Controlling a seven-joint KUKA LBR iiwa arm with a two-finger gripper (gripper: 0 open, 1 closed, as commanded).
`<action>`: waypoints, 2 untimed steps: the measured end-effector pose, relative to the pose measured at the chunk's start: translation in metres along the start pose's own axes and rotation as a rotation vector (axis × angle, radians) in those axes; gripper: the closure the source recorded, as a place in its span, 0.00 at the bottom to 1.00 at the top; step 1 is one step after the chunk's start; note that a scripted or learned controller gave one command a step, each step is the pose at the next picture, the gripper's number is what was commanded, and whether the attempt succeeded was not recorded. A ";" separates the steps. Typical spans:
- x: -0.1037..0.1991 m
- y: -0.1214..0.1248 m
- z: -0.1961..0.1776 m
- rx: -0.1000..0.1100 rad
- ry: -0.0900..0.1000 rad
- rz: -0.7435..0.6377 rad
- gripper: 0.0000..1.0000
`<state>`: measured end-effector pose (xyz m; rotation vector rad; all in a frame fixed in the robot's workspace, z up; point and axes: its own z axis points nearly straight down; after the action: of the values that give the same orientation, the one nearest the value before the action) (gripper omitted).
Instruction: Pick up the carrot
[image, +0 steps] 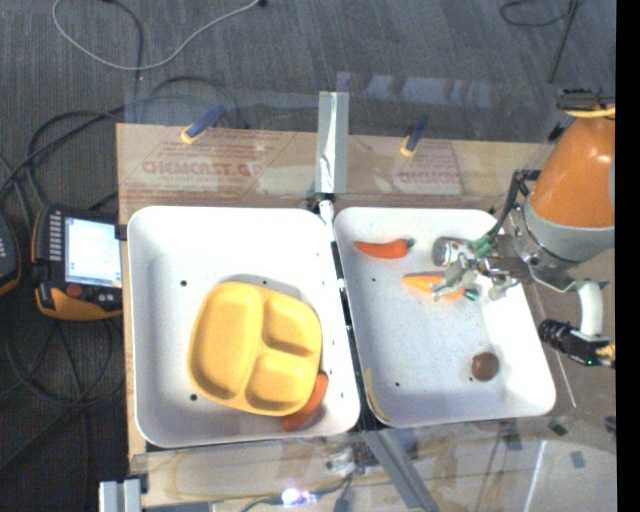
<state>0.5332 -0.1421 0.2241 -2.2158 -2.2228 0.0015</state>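
While poised over right bin (520, 330) | end effector (462, 275) low at carrot (432, 285), carrot's long axis left-right, tip pointing left | grip state: cannot tell | carrot mid-bin, below red pepper (382, 248)

The carrot (428, 284) is orange. The chili pepper (381, 248) is red (green stem). The tray (256, 347) is yellow. Both bins (160, 240) are white. The small ball (485, 366) is brown.
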 end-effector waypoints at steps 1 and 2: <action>-0.057 0.052 0.131 -0.004 -0.002 -0.374 0.00; -0.058 0.052 0.121 -0.006 -0.002 -0.372 1.00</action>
<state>0.5854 -0.1995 0.1024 -1.7692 -2.5991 -0.0030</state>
